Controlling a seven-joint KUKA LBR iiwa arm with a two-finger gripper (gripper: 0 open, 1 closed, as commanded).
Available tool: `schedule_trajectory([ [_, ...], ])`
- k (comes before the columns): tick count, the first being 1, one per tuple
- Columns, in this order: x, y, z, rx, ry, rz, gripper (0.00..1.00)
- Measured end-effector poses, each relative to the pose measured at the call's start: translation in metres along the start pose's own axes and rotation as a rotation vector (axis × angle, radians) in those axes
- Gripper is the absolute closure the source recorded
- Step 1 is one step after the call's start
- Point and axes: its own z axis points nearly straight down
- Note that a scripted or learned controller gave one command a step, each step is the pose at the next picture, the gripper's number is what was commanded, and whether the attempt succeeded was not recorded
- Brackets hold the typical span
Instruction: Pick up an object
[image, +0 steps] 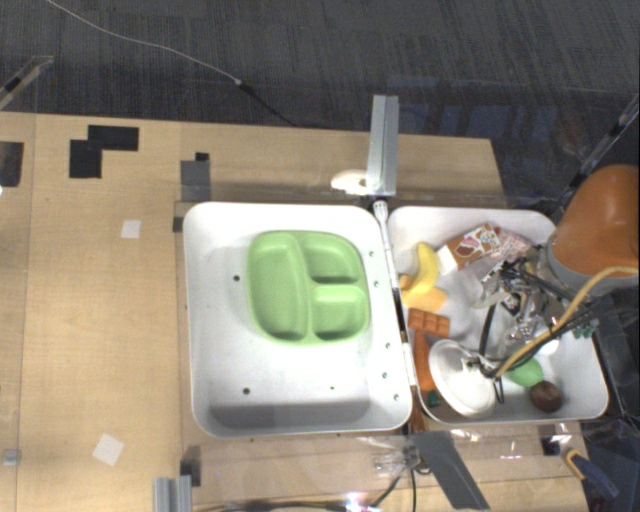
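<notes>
A: Camera view: where's the gripper (497, 345)?
B: Low in the right-hand bin (577, 396), just above the white bowl (455, 390); banana (428, 265) lies apart; its grip, I cannot tell.

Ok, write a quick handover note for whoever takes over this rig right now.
Gripper: over the right bin, open or shut unclear, nothing visibly held.
Right bin: banana, snack packet, brown block, white bowl, green ball, brown ball.
Left bin: green divided plate.
Done: no pick shown.
Left: grasp one object and lift it.
</notes>
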Motion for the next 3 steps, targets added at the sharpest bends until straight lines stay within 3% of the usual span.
schedule_trajectory([
  [1,-0.006,0.001,-0.015,0.004,-0.016,-0.007,1.00],
  [2,-0.007,0.001,-0.016,0.006,-0.020,-0.007,0.00],
  [3,-0.095,0.000,0.005,-0.011,0.058,-0.036,0.00],
])
